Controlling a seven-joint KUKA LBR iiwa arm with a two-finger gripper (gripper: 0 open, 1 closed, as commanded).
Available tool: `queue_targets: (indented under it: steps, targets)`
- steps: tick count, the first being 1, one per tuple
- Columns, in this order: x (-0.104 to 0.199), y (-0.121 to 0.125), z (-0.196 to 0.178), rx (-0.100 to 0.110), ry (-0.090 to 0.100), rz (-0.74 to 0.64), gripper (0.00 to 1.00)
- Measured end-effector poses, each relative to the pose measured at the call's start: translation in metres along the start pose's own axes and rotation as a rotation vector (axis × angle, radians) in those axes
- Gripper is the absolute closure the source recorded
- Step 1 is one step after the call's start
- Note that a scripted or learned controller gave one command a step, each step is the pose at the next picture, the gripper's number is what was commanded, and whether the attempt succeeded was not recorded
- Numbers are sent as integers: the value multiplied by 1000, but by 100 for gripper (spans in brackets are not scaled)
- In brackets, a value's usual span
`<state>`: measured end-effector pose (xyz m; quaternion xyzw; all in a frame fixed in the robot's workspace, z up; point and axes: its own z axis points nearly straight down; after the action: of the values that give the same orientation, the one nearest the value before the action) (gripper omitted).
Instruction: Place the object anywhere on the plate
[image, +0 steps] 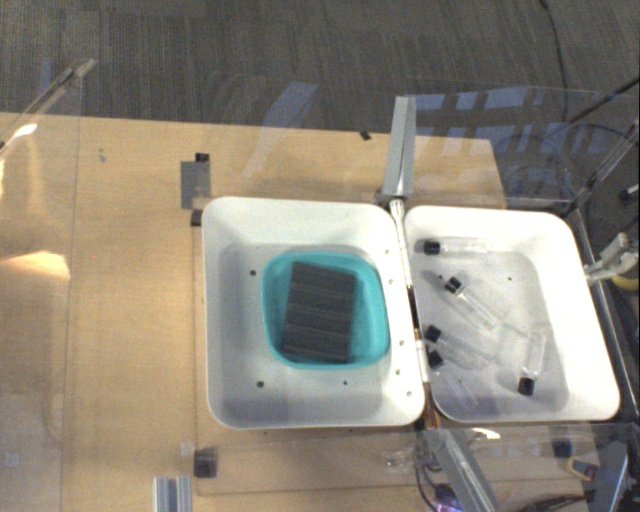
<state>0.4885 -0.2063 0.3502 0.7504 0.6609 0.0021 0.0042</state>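
A: Teal plate (372, 300) in the left bin (232, 300) already carries a dark ribbed block (319, 312); clear vials (470, 300) lie in the right bin (560, 300).

B: So placing looks done, or another vial pick follows. The arm's pose? The fingers?

A: Cannot tell either.

No readable text, label, brand, number or sign appears on anything on the bench or in the bins.
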Motion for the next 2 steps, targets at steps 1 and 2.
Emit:
queue_targets:
  steps: [1,2]
  targets:
    - [22,106,22,2,0,116,0]
    - [68,163,0,-1,1,185,0]
